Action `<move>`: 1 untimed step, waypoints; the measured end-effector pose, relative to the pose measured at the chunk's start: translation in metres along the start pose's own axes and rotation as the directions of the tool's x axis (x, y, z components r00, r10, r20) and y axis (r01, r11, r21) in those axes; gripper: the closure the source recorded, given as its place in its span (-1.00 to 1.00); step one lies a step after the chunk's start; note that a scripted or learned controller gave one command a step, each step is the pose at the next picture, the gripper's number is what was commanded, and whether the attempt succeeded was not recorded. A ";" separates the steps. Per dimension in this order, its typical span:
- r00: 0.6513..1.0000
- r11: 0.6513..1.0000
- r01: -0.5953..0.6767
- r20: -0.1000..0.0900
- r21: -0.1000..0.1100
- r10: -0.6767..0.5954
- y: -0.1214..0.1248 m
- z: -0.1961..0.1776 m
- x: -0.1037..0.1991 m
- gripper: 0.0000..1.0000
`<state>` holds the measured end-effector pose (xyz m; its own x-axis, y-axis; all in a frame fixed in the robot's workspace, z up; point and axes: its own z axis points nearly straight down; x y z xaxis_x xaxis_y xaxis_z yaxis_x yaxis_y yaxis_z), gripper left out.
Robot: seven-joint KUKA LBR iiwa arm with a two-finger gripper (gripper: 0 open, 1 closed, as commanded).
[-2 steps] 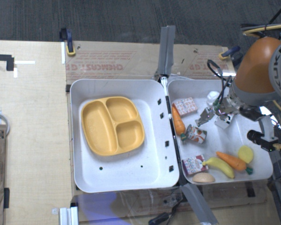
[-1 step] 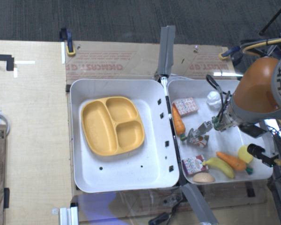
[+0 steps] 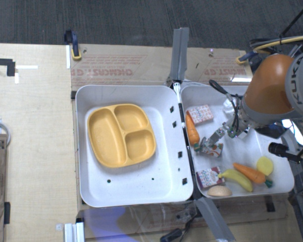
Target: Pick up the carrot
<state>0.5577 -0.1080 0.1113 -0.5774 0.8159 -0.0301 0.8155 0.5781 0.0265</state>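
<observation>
We see a robot lab: two shallow white plastic bins (image 3: 86,135) sit on a pale wooden surface (image 3: 30,135), with a grey-and-orange robot arm (image 3: 272,87) and loose cables (image 3: 272,42) right of them.

Tool (image 3: 210,144) low in the right bin (image 3: 283,185), just beside a carrot (image 3: 192,129) along its left wall.
</observation>
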 end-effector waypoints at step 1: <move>0.972 0.972 0.234 -0.033 0.017 -0.233 0.028 0.020 -0.020 -1.00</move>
<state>0.5931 -0.1079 0.0926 -0.7526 0.6584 -0.0024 0.6584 0.7526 0.0018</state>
